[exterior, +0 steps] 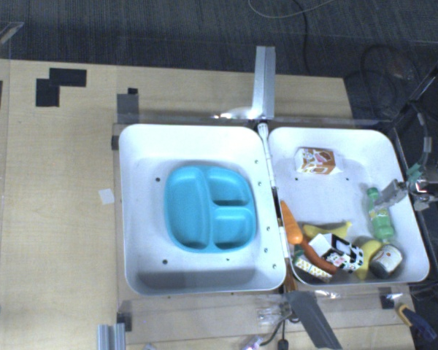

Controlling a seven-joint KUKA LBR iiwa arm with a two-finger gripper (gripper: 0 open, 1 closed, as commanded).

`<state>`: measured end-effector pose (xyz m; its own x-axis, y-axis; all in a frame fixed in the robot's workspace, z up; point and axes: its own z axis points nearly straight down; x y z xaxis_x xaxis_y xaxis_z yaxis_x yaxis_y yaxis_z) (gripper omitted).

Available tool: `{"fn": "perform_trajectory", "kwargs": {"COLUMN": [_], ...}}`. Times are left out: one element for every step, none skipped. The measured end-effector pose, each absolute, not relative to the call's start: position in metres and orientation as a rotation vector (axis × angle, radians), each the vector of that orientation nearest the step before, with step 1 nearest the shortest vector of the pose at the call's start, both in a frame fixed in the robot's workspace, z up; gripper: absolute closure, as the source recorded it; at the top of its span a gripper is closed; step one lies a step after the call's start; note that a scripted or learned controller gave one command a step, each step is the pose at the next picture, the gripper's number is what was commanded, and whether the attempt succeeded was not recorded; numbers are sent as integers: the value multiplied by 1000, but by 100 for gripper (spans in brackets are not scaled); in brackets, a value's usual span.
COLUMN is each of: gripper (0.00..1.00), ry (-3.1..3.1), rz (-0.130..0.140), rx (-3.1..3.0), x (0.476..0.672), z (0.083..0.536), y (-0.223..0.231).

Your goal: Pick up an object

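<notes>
1. From the overhead camera I see the tabletop (51, 217) carrying two shallow white bins side by side: the left bin (142, 195) and the right bin (350, 195)
2. In the left bin lies a blue divided tray (208, 206), roughly in the middle, with three compartments
3. In the right bin, a small snack packet (316, 160) with an orange and white print lies near the far wall, well apart from everything else
4. The near side of that bin holds a cluster: an orange carrot (290, 224) against the dividing wall, a yellow banana-like piece (325, 230) just beside it, a black and white spotted toy (347, 254), and a grey rounded can-like item (387, 259) toward the near right corner
5. A green bottle (380, 217) lies by the right wall, just above the grey item
6. The hand (412, 188) sits at the right rim of the right bin, close to the green bottle's top; I cannot tell how far it is open, and I see nothing clearly held in it
</notes>
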<state>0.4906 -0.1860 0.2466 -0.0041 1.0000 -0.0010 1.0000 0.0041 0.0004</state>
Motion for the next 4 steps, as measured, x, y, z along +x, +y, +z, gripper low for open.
{"fn": "perform_trajectory", "kwargs": {"gripper": [0, 0, 100, 100], "ry": [2231, 2197, 2197, 2119], "rz": [0, 4, 5, 3], "rx": [2210, 2241, 2238, 2313], "x": [574, 552, 554, 607], "z": [153, 94, 103, 203], "y": [-205, -205, -205, -178]}}
